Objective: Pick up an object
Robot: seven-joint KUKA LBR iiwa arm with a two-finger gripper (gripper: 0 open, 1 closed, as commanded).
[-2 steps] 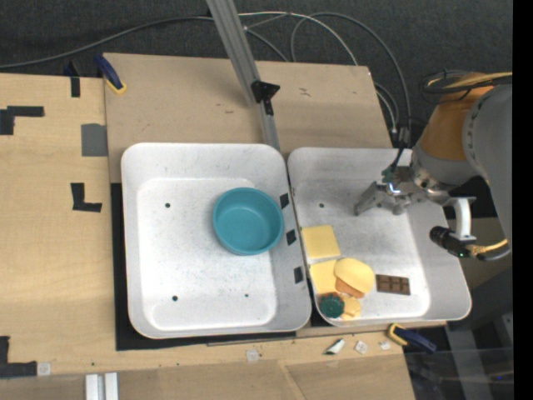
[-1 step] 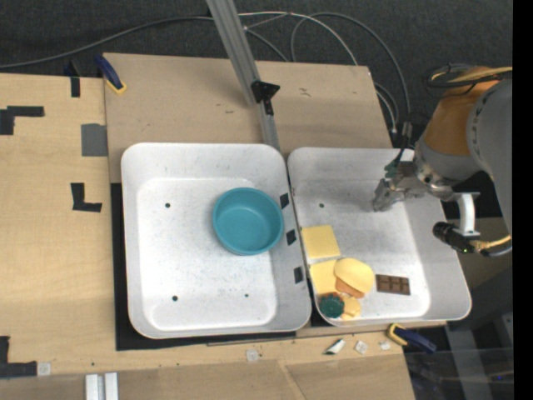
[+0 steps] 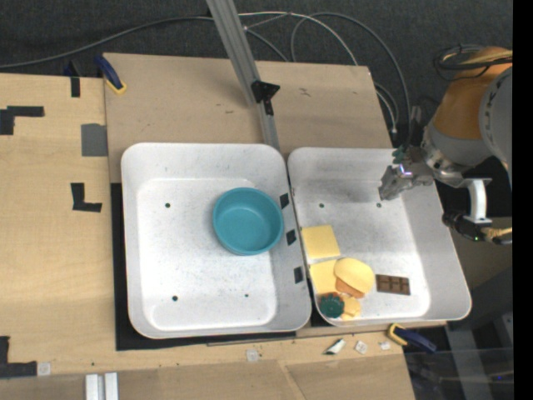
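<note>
The right bin (image 3: 433, 248) holds a cluster near its front left corner: a pale yellow block (image 3: 320, 242), a round yellow-orange piece (image 3: 353, 275) touching it, a small teal item (image 3: 332, 306) at the front rim, and a brown bar (image 3: 392, 285) just beside the round piece. In the left bin (image 3: 158, 223) a blue bowl (image 3: 246, 221) sits upright toward the right wall.

The gripper (image 3: 391, 183) hangs over the right bin's back part, well apart from the cluster, with bare white floor below and around it. Much of the left bin's floor is open too.

The jaws are small and blurred; I cannot tell whether they are spread or pressed together. The arm (image 3: 466, 115) is cut off at the right edge. What the teal item is stays unclear.
</note>
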